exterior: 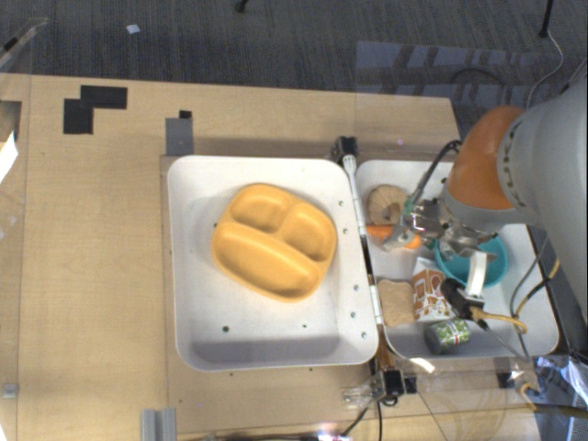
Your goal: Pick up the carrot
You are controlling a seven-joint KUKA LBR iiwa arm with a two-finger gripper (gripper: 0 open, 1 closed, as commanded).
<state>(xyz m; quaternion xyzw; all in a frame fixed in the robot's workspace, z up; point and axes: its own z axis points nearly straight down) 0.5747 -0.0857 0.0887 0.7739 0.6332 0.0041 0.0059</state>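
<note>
Approach step. The metal two-finger hand (pixel 411 231) sits low in the right white bin (pixel 542 338); its open-or-closed state cannot be determined. The small orange carrot (pixel 379 232) lies just beside it, leftward. Next: confirm grasp, then lift.
</note>
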